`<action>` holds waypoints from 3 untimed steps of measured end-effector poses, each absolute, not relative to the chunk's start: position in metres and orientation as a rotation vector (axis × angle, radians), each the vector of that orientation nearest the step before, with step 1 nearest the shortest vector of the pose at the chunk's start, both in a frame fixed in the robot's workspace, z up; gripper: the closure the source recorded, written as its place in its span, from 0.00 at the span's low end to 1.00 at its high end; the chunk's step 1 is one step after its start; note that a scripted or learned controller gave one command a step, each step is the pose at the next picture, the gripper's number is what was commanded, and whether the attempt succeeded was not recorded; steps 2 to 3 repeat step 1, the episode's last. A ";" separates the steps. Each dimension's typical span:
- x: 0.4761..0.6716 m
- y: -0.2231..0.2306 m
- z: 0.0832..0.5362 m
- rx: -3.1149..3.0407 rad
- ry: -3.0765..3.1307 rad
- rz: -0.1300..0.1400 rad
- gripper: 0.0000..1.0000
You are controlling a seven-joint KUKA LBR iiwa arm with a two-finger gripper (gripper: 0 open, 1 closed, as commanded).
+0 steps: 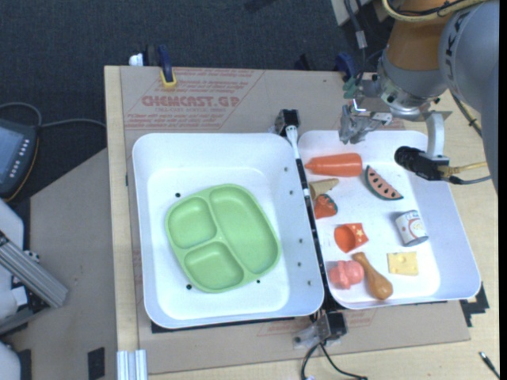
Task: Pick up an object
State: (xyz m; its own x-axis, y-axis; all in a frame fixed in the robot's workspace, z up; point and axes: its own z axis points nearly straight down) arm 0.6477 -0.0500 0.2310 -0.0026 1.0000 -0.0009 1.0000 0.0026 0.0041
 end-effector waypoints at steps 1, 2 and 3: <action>0.643 -0.041 0.230 2.222 2.223 -0.002 1.00; 0.643 -0.041 0.230 2.222 2.223 -0.002 1.00; 0.643 -0.041 0.230 2.222 2.223 -0.002 1.00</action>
